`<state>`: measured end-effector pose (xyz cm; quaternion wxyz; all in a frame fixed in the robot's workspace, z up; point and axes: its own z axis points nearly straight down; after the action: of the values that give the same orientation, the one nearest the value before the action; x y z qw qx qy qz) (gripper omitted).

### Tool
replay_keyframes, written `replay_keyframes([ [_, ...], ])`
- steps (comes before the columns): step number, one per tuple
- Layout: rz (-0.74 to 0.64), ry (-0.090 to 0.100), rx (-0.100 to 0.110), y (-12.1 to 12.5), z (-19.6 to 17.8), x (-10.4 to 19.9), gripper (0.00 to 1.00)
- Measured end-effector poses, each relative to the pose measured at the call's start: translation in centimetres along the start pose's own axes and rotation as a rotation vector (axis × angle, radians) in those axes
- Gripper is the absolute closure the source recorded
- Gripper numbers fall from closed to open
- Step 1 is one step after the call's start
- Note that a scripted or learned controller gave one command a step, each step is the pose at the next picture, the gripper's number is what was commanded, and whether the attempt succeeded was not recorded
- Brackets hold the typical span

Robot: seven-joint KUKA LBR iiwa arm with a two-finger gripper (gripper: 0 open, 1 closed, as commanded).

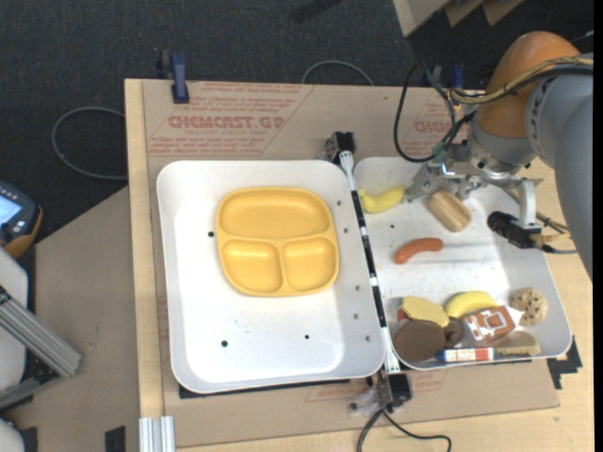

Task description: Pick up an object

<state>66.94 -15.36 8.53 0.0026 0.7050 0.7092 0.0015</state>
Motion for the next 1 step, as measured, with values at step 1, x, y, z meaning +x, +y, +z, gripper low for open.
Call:
replay_keyframes([
  [1,0.01,-0.001,0.003,-1.49,0.0,-5.55,0.0],
])
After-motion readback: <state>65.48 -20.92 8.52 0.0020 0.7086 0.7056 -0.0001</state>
